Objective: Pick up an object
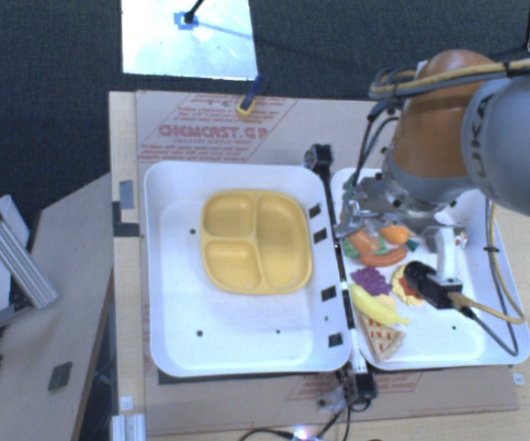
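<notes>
Gripper low among toy food, no grasp shown

Camera view: the yellow plate (255, 243) is taken as the landmark. It is seated alone in the middle of the left bin (177, 324). The right bin (453, 338) is found across the divider from the plate, and the toy food is gathered in the part of that bin closest to the plate. An orange piece (386, 238) is seen level with the plate's middle, purple grapes (371, 278) level with its lower edge, a yellow piece (380, 307) just below that level, and a waffle (382, 342) well below the plate's bottom rim. These pieces are laid close together on the bin floor, some of them touching.

The gripper (356, 220) is placed just past the divider from the plate's upper right corner, low beside the orange piece. Whether contact is made cannot be told. Whether the gripper is released or clenched cannot be told either, since its tip is masked by the wrist and the clutter. Nothing is seen raised off the bin floor.

By judgement, the task is reckoned to be at an early-to-middle stage: an object is addressed, but no grasp is confirmed and no lift is shown. A firm closing on one piece, most likely the orange one, and a clear raising of it are left to be done. The crowding of the pieces is judged a risk to a clean pick.
</notes>
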Controlling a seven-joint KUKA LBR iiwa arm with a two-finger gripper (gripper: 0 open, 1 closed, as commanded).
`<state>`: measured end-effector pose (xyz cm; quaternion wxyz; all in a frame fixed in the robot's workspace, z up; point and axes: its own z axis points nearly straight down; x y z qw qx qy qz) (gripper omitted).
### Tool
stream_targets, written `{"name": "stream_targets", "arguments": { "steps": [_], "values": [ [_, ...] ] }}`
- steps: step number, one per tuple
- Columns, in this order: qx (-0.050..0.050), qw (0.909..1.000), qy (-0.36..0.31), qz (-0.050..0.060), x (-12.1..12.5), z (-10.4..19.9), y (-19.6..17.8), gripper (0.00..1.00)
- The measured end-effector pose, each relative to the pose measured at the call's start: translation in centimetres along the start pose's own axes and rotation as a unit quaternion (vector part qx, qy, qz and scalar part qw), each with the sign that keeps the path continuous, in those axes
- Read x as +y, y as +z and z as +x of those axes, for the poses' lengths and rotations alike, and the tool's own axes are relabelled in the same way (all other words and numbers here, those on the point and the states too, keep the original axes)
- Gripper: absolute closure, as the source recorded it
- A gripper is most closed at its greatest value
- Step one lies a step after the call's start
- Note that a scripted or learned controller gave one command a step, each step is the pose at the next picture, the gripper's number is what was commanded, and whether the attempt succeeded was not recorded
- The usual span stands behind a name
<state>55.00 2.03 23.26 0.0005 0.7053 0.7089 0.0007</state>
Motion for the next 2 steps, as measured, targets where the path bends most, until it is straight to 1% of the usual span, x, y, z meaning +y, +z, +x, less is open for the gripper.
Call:
{"name": "stream_targets", "arguments": {
  "steps": [1,2],
  "values": [
    [0.0,1.0,0.002,0.0,0.34,-0.58,-0.06,1.0],
    [0.0,1.0,0.0,0.0,0.0,-0.09,-0.04,1.0]
  ]
}}
